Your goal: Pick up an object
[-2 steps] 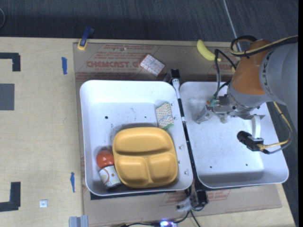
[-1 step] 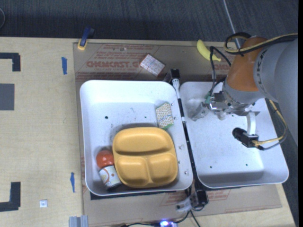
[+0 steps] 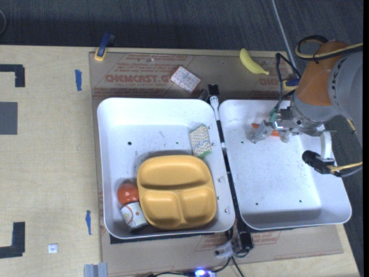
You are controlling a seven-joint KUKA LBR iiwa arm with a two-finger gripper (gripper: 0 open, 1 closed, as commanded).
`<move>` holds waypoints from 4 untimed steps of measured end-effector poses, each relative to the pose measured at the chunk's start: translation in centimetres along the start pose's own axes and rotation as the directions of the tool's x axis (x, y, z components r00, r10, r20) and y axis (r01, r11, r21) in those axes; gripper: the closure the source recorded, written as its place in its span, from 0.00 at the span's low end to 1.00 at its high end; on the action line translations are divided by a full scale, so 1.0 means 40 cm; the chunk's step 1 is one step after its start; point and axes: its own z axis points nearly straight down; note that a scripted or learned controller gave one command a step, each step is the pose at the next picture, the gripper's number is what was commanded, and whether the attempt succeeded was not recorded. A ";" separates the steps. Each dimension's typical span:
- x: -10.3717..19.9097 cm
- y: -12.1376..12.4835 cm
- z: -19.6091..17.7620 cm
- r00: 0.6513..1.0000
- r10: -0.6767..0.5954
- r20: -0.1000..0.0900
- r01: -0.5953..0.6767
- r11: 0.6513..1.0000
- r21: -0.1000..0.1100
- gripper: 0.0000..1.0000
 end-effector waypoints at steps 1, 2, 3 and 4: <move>0.001 0.003 -0.028 1.000 -0.001 0.002 0.001 1.000 -0.004 1.00; -0.007 0.009 -0.331 1.000 -0.001 0.000 0.001 1.000 0.000 1.00; -0.007 0.008 -0.329 1.000 -0.001 -0.001 0.001 1.000 0.002 0.00; 0.005 0.000 -0.001 1.000 -0.001 -0.001 0.001 1.000 0.000 0.00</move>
